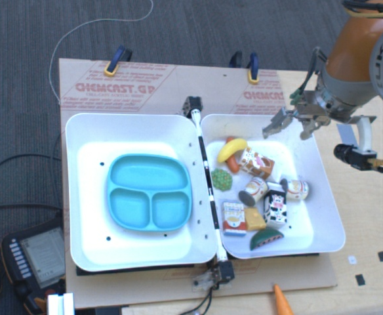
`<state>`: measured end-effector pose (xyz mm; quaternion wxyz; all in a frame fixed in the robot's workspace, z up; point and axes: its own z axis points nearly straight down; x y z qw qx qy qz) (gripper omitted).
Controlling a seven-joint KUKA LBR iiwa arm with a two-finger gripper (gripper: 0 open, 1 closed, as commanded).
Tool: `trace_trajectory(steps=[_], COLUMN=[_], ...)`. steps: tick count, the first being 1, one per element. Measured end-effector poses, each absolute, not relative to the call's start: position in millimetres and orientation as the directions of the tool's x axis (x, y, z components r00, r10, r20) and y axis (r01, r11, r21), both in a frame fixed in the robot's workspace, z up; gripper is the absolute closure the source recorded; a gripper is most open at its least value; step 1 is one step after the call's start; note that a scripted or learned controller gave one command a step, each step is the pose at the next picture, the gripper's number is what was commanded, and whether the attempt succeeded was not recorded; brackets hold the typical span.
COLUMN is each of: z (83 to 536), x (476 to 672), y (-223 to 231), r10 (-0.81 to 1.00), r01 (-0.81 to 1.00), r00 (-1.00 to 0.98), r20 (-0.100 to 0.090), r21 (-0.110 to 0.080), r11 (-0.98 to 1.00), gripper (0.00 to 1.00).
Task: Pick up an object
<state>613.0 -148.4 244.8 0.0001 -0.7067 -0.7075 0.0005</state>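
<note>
Toy groceries fill the right bin [328, 202]: a banana [232, 149] near its far left corner, a brown printed packet [257, 165] beside it, a green ball [221, 180] at the left wall, two small cans [296, 189], a cow-patterned carton [277, 209], a juice box [234, 216] and a watermelon slice [266, 237] by the near edge; their labels are too small to read. "CHEMCAST GP" runs along the board [116, 88]. The left bin [86, 241] holds a blue divided tray [150, 192]. The gripper [289, 125] hangs over the right bin's far edge, fingers spread, gripping nothing.
</note>
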Motion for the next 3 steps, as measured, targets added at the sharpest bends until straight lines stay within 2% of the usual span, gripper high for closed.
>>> trace_trajectory(steps=[1, 2, 3], z=[125, 117, 129], x=[617.7, 616.7, 618.8], y=[-117, -114, -114], r10=[1.000, 1.000, 1.000], r01=[1.000, 1.000, 1.000], r00=[-0.002, -0.001, -0.001], r20=[-0.002, -0.008, -0.006], r21=[0.009, 0.015, 0.021], r11=[0.002, 0.001, 0.001], gripper=[0.00, 0.00, 1.00])
